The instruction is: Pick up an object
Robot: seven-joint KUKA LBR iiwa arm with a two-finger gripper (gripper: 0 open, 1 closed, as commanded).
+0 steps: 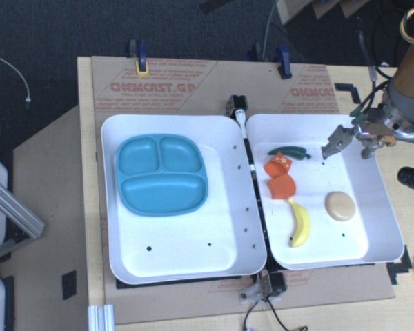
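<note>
The right bin [372,247] holds a yellow banana [299,225], a tan round bun [340,206], two orange-red pieces [281,176] and a dark green pepper [290,152]. My gripper [352,145] hangs over the bin's upper right part, to the right of the green pepper and above the bun. Its two fingers are spread apart with nothing between them. One fingertip [332,147] points down-left toward the bin floor.
The left bin [124,254] carries a blue divided plate [162,173]. Blue clamps [139,54] sit at the board's far edge. A black clip [238,105] sits between the bins at the top. The arm comes in from the right edge.
</note>
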